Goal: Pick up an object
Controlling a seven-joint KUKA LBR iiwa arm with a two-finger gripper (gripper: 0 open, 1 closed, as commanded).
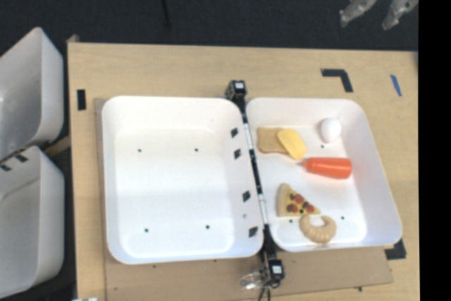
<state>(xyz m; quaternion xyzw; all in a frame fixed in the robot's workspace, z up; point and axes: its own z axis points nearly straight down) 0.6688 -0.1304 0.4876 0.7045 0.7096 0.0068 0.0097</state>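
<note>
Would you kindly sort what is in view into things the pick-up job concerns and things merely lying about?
Job:
gripper
white ball
carrot
pizza slice
croissant
yellow piece
toast
right bin

Lying about:
left bin
blue tape mark

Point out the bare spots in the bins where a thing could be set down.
The left bin floor is bare from wall to wall. In the right bin, room lies along the far wall beyond the white ball and right of the carrot. Crowded: by the divider, around bread, cheese, pizza slice and croissant.
</note>
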